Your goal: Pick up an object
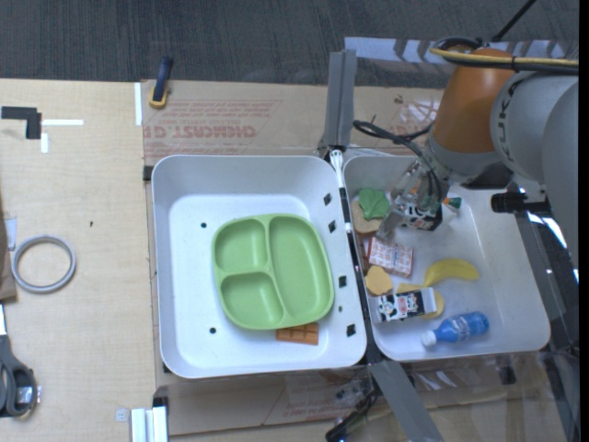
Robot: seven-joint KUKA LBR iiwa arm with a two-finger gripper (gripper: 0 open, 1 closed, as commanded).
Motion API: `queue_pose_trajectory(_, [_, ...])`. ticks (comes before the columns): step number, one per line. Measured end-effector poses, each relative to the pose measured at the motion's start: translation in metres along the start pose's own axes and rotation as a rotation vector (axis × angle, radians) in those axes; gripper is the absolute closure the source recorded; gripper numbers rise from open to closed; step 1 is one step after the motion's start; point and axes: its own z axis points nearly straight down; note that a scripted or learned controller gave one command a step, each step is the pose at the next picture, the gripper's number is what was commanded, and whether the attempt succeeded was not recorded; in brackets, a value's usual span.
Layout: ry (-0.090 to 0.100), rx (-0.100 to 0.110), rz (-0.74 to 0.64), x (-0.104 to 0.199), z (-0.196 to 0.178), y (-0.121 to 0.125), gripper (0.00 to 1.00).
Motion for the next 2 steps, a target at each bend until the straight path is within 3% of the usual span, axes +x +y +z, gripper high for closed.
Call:
queue_pose_trajectory(1, [-0.001,0.0,0.006,0.019,-0.001,-0.006,0.0])
queue_pose_trajectory(2, [-0.007,0.001,0.004,0.018,-0.012,-0.006,1.0])
